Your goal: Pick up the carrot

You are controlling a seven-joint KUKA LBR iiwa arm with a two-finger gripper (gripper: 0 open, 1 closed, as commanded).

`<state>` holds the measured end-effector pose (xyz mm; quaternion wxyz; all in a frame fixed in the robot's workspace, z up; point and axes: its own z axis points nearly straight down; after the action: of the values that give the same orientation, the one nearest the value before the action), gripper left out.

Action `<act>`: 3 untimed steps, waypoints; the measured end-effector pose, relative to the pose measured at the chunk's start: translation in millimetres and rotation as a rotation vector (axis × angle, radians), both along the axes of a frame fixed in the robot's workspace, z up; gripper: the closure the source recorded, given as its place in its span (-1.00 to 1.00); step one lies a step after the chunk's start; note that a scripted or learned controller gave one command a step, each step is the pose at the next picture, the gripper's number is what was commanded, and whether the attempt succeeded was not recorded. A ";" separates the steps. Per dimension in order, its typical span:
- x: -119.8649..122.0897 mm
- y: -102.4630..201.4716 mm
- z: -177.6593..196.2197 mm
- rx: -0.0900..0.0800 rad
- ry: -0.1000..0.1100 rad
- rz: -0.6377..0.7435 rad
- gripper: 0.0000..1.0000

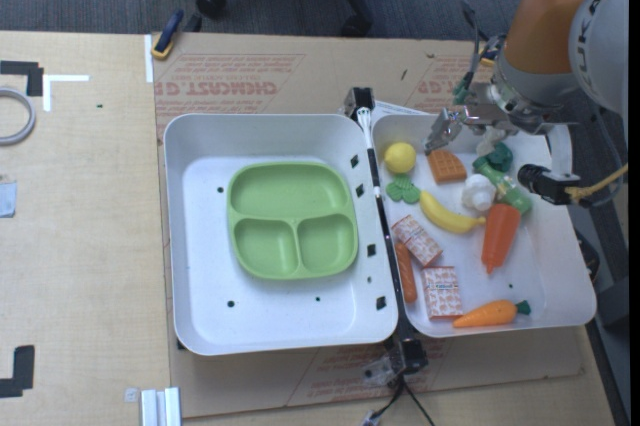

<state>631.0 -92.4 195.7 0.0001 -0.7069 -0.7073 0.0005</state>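
Note:
An orange carrot point(487, 314) with a green stub lies flat along the front edge of the right bin point(572, 254). A larger, redder orange carrot point(499, 234) with a green top lies nearly upright in the picture near the bin's right side. My gripper point(445, 129) hangs over the back of the right bin, just above a tan square toy cracker point(447, 166) and right of a yellow lemon point(400, 156). It is well behind both carrots, and nothing is visibly held.
The right bin also holds a banana point(448, 213), a green leafy piece point(402, 189), a white garlic-like piece point(479, 193), a green toy point(494, 158), two red-and-white packets point(441, 291) and a sausage point(405, 272). A green divided plate point(293, 219) sits in the left bin point(190, 244).

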 end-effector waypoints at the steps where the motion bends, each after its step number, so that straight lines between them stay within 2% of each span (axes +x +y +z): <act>1: -77.2 41.1 -3.7 0.000 0.001 -0.140 -1.00; 2: -28.7 14.1 -3.7 0.000 0.000 -0.148 -1.00; 3: -19.5 54.5 -4.1 -0.002 0.001 -0.729 -1.00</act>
<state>611.6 -38.0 191.6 0.0003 -0.9125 -0.4091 0.0014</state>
